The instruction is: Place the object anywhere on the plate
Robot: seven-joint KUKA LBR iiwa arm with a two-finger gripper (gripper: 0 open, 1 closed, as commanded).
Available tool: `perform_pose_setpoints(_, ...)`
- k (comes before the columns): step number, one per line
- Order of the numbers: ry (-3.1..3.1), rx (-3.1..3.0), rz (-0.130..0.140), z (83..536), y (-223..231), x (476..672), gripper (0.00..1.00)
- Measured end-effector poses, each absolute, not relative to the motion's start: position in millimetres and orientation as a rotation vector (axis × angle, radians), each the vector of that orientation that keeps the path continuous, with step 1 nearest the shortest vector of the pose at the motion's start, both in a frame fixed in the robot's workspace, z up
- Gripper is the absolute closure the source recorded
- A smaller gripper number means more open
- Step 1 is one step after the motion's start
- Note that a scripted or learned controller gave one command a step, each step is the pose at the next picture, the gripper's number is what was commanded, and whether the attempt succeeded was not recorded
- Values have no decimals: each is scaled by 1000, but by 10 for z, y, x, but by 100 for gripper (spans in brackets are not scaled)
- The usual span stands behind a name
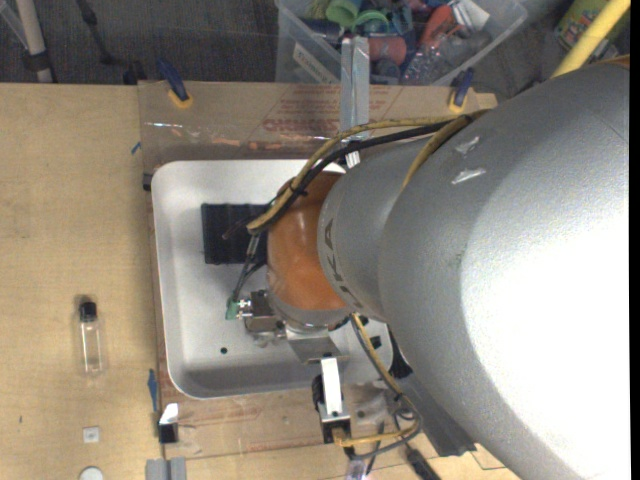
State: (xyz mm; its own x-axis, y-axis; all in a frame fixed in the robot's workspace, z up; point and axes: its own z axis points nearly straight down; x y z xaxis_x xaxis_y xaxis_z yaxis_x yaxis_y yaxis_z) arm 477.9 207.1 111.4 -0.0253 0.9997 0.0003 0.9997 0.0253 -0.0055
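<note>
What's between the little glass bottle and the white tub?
Just bare wooden bench. In the camera view, nothing sits on the stretch from the small glass bottle to the white tub's left rim.

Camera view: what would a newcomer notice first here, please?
The big grey arm fills the right side, its orange band hanging over the white bin. A black object shows in the bin, just left of the band. At upper centre, behind the bench, stands a clear box of colourful items.
</note>
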Motion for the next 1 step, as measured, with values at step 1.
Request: perform_pose_setpoints(1,-1412,-2804,-14,911,2086,4817,100)
